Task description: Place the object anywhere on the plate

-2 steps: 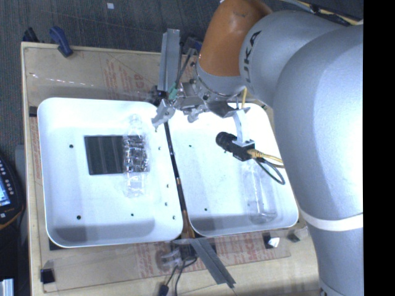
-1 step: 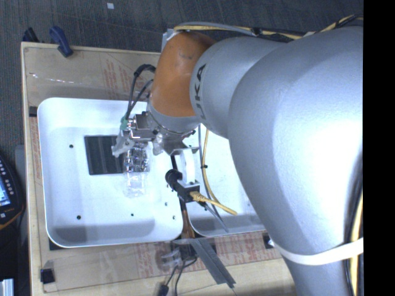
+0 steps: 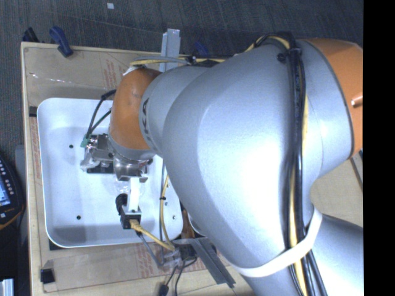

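My gripper (image 3: 94, 155) hangs low over the left white bin (image 3: 62, 190), near the middle of its floor. Above it sits the orange wrist band (image 3: 128, 110). Metal parts and cables crowd the gripper's end, so its state does not read from this angle. A small black and white unit (image 3: 129, 209) with a yellow cable sticks out from the wrist toward the bin's near wall. The bulky grey arm (image 3: 247, 159) covers the right half of the view and whatever lies beneath it.
Two tiny dark specks (image 3: 79, 217) mark the bin floor. The wooden bench frame (image 3: 37, 79) surrounds the bin, with blue clamps (image 3: 60, 42) at its far left corner. A black device (image 3: 6, 193) sits beyond the left edge.
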`<state>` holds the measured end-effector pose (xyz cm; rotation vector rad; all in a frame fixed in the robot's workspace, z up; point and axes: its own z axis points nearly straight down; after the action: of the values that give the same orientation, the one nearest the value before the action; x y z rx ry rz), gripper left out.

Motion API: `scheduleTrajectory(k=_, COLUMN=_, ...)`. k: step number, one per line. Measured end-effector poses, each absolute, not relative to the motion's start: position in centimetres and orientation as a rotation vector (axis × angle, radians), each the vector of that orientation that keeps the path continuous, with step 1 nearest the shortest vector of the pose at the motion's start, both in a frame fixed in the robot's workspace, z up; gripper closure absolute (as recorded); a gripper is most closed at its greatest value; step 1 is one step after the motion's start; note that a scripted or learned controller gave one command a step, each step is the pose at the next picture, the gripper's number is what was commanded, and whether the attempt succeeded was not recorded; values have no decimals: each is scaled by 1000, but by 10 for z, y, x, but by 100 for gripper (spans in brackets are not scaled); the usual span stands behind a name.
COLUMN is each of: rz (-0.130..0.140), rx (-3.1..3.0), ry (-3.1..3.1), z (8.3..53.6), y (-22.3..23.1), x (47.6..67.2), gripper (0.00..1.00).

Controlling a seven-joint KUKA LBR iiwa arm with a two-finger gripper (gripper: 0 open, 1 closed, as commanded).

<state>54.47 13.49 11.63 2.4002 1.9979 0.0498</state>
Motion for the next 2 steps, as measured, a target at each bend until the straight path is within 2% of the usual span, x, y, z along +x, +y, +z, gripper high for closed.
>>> scheduleTrajectory(k=1, rz=-4, rx=2357, ry=2080, z=191, y=89, x=526, gripper=0)
scheduleTrajectory(k=2, rz=-13, rx=2566, ry=1820, z=97, y=187, x=518, gripper=0)
